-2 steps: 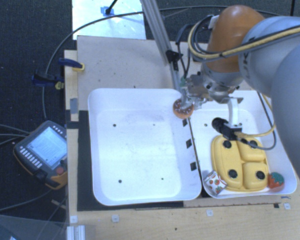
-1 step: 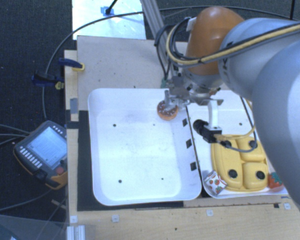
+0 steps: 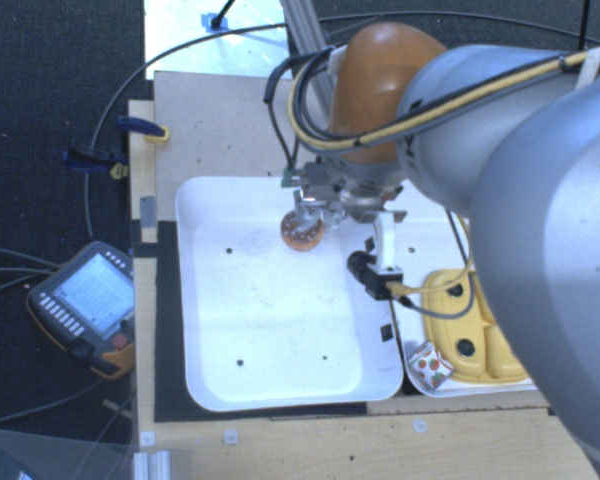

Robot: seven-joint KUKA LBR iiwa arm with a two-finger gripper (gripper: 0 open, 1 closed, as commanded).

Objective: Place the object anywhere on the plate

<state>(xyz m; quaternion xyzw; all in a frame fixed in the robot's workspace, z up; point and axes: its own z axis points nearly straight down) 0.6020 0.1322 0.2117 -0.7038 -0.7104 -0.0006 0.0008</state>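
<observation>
While the grey arm [image 3: 520, 168] w/ its orange band [image 3: 380, 78] reaches in from the right, the tool [image 3: 308, 210] sits over the upper part of the left bin [image 3: 270, 368], near its back wall. Just below the tool tip is a small round brownish object [image 3: 302, 233], looks like a donut or cookie, touching or right at the tool end. Can't tell if the fingers are spread or pressed together, or whether they actually pinch the object; the wrist body blocks that.

Right bin [image 3: 460, 386] is mostly hidden under the arm. Inside it, a yellow item [image 3: 475, 333] w/ dark holes lies toward the front, and a small white piece w/ red and green spots [image 3: 430, 366] sits just beside it at the front left corner. Can't pick out a plate w/ certainty.

Black connector and cables [image 3: 372, 273] hang off the wrist betw. the two bins. Off the desk [image 3: 220, 128] to the left, a teach pendant [image 3: 88, 303] lies on the dark floor. Blue clamp [image 3: 130, 126] grips the desk's left edge.
</observation>
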